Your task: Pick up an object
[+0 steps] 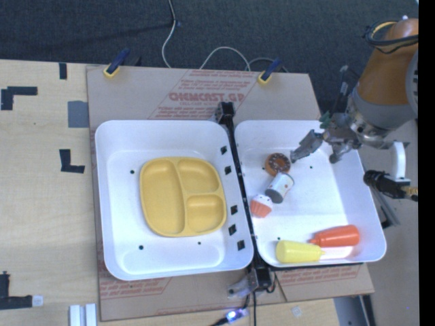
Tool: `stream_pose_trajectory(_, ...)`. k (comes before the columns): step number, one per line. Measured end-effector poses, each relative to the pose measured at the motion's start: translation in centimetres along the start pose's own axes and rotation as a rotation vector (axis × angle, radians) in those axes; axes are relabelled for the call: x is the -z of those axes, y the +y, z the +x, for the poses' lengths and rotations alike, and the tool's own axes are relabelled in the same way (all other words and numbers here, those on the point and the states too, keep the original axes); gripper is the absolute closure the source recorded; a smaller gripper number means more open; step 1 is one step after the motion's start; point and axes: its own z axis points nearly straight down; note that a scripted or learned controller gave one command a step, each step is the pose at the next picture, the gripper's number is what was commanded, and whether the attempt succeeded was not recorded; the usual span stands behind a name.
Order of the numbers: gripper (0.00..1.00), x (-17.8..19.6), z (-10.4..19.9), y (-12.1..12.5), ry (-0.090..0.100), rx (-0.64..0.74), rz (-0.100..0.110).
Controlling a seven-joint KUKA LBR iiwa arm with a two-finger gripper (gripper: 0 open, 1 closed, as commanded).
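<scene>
So the stuff up for grabs is all in the right bin [353, 189]. Near the middle of it there's a small brown round thing [277, 161] (looks like a little doughnut or cookie, hard to say), and just below that a small white cylinder with a dark end [279, 186] lying tilted. Next to that, toward the divider, sits a small orange and white piece [260, 206]. Down along the front wall of the bin you've got a yellow bottle-shaped object [298, 251] lying on its side, and an orange one [336, 236] right beside it, with something white [334, 252] tucked under or between them.

The tool [318, 148] is over the upper part of the right bin, up and to the right of the brown round thing. Its two dark fingers are spread apart, one [302, 148] pointing toward the brown thing and the other [338, 153] further right, and there's nothing between them. The grey arm with the orange band [386, 60] comes in from the right.

The left bin [112, 182] has a yellow divided tray [182, 195] lying flat in the middle, three compartments.

Both bins sit on a brown cardboard sheet [197, 94] on the wooden worktop [41, 202], with yellow and blue clamps [117, 63] at the back edge and a white cable [204, 56] looping behind.
</scene>
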Motion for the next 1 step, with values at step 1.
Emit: stream_pose_trajectory(1,0.0,0.7,0.04,0.24,-0.002,0.003,-0.012)
